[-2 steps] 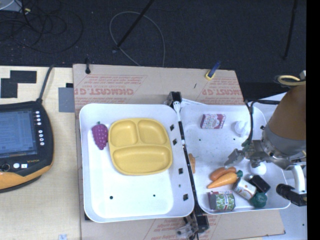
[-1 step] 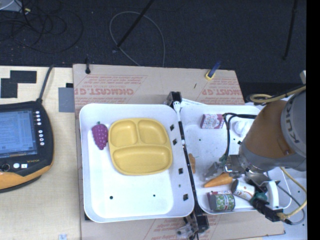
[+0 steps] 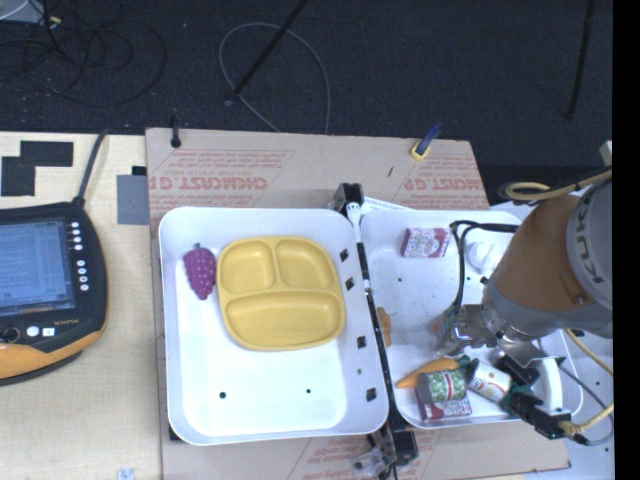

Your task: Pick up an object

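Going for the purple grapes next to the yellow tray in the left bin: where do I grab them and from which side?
Take the purple grapes across their narrow width, near the middle of the bunch, coming straight down. They lie flat and elongated toward the bin's far wall, close beside the yellow tray, so the finger on that side has little room; the side toward the left bin's wall looks freer.

grey arm (image 3: 560, 268) from the right; pincer (image 3: 462, 336) low, wrist downward

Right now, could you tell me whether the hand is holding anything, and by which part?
It cannot be told: the hand sits low in the right bin above the can.
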### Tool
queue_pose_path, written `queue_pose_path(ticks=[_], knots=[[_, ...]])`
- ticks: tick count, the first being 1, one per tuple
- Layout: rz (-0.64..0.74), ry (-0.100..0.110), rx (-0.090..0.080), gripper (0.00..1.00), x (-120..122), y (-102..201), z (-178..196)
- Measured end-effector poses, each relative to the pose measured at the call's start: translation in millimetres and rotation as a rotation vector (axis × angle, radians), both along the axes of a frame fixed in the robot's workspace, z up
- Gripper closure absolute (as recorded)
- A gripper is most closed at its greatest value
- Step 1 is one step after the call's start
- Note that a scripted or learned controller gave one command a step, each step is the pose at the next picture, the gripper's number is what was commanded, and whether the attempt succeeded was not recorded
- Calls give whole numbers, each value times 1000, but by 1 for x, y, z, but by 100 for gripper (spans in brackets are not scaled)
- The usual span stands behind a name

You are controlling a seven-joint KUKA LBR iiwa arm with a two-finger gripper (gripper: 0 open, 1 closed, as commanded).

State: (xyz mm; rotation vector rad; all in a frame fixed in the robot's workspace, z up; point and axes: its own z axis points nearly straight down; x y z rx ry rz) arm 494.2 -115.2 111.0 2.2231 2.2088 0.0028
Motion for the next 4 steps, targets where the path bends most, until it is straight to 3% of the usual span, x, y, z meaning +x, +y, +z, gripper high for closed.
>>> queue_pose_path(ticks=[1,2,3,4], knots=[[0,1,0,0,0,0,0],[4,12,5,0,2,10,-24],[6,12,6,0,22,15,-24],[3,5,4,0,0,29,-24]])
